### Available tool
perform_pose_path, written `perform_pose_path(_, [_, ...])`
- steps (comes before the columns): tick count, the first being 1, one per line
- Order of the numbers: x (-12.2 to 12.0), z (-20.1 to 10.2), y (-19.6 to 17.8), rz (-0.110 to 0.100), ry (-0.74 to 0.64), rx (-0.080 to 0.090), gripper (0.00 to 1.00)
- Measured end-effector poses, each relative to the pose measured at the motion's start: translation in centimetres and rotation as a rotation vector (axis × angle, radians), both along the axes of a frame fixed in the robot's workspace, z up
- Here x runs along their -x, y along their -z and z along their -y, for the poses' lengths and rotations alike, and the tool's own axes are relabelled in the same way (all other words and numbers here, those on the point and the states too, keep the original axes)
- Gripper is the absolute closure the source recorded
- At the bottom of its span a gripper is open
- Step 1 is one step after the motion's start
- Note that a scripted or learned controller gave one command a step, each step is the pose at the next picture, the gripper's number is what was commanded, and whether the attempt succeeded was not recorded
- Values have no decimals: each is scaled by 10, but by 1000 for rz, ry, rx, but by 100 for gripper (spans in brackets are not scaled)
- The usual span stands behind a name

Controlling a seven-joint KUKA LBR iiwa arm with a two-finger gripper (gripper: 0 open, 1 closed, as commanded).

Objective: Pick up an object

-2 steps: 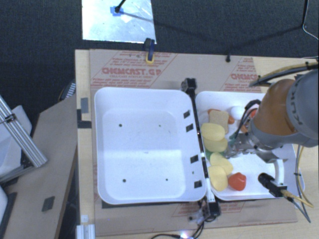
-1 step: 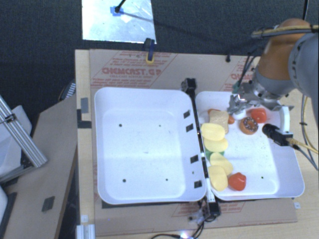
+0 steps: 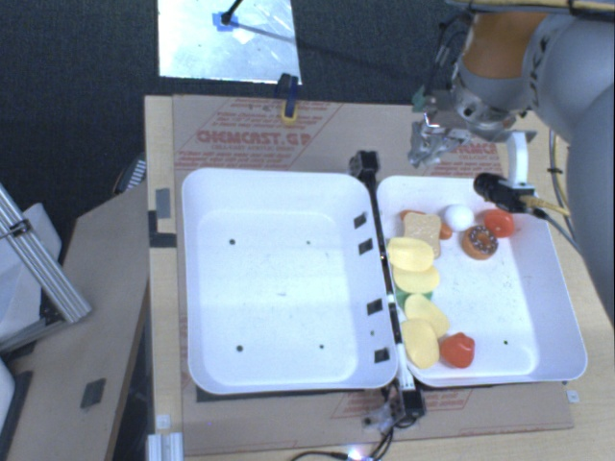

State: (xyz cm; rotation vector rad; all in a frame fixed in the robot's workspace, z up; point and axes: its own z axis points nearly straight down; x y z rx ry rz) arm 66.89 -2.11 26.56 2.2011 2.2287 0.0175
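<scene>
Overhead, the end effector (image 3: pixel 430 152) hangs beyond the right bin (image 3: pixel 538 296), its grip too blurred to tell

Arm raised at the upper right, gripper pointing down

The grey KUKA arm with its orange band (image 3: pixel 524 12) reached in from the upper right, its bulky wrist tilted down and to the left. The small metallic two-finger gripper (image 3: pixel 430 152) hung below the wrist with its tips pointing downward. Nothing showed between the tips, and their spacing was too small to read.
</scene>
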Motion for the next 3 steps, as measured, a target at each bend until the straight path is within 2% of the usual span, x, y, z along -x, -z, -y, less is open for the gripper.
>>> perform_pose_path(1, [0, -6, -197, 7, 6, 2, 100])
perform_pose_path(2, [1, 13, -276, -2, 11, 3, 100])
perform_pose_path(3, [1, 84, -268, -11, 17, 4, 100])
